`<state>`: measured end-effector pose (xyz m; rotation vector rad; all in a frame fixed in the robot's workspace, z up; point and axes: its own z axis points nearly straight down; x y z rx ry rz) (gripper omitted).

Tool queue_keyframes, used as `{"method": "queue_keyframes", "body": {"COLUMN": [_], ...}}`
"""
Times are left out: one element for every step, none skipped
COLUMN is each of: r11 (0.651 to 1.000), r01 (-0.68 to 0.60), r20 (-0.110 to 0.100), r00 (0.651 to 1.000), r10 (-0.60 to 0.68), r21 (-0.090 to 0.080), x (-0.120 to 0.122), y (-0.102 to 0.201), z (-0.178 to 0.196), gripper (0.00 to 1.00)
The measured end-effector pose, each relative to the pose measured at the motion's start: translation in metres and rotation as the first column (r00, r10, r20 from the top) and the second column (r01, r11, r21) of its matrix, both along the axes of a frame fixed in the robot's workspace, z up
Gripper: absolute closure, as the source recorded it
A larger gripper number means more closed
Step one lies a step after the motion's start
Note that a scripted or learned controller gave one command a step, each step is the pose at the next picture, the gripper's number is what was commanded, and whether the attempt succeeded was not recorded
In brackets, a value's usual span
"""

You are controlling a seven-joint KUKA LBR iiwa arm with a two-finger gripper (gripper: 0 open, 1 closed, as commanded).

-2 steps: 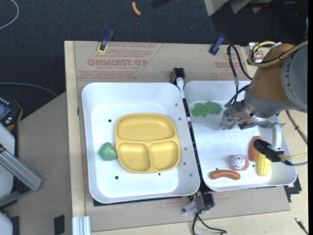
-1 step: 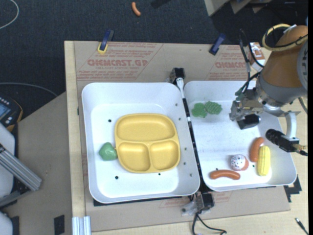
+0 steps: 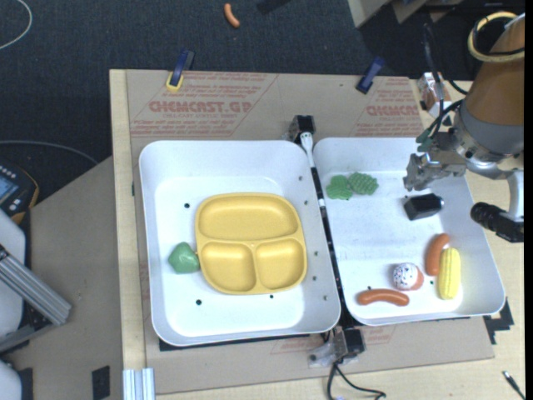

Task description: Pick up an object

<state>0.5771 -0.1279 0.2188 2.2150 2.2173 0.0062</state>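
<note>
Five candidates: right bin [image 3: 491, 248].
Gripper [image 3: 422, 192]: above black block [image 3: 423, 206].
Jaws: state cannot be told.
Advice: block, possibly between the fingers, should be centred before closing.

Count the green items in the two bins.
2: a green leafy piece at the right bin's upper left, and a green lump in the left bin, touching the yellow tray's left side.
</note>
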Motion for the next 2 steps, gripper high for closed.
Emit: {"method": "queue_keyframes", "body": {"r11": [1.0, 1.0], "r01": [-0.004, -0.004], "r20": [-0.011, -0.012], "r00": [1.0, 1.0], "r10": [0.004, 0.004], "r21": [0.006, 0.005], "x": [-0.023, -0.054], "y": [0.055, 0.11], "z": [0.01, 0.012], "gripper": [1.0, 1.0]}}
